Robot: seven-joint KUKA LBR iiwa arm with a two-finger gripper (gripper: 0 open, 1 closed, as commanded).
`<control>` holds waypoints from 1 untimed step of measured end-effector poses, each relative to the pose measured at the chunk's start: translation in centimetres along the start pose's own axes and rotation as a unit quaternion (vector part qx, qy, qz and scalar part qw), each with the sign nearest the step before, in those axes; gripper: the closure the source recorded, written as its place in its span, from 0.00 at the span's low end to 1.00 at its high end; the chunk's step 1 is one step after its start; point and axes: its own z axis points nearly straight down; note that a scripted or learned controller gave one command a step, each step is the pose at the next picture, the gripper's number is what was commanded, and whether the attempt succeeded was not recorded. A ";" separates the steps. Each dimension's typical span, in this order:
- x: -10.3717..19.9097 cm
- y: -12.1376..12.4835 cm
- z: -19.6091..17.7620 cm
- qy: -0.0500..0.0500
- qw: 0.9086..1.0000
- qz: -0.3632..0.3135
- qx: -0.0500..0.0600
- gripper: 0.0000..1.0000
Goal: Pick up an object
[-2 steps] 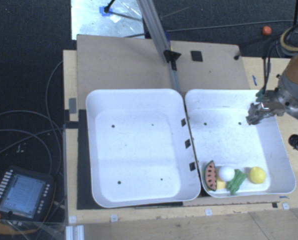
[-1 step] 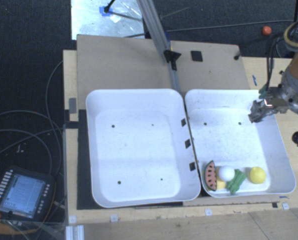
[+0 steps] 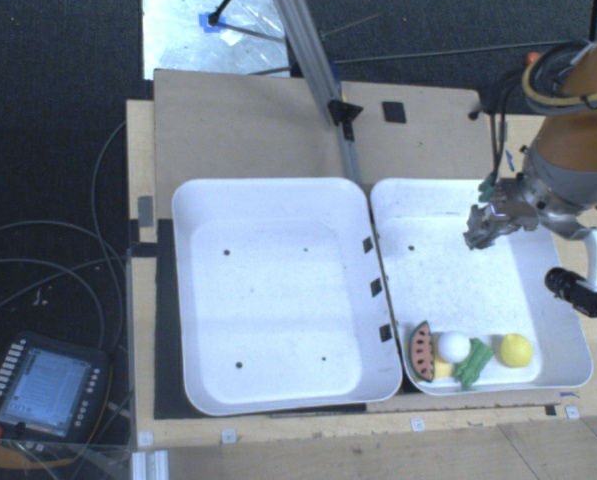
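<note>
I count two white bins on the worktop [image 3: 248, 128]. My end effector [image 3: 481, 226] hangs over the right bin [image 3: 428, 268]; I cannot tell its state. Below it lie four objects: one watermelon slice [image 3: 421, 351], one white ball [image 3: 453, 346], one green piece [image 3: 474, 361], one lemon [image 3: 516, 349].

Toys [image 3: 465, 351], apparently fruit, right bin's [image 3: 448, 258] near edge.

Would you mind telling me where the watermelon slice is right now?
The watermelon slice lies in the right bin, at its near left corner in the camera view, just left of the white ball and beside the green toy.
</note>
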 end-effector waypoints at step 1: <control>5.1 1.3 -0.3 0.000 1.000 -0.001 0.000 1.00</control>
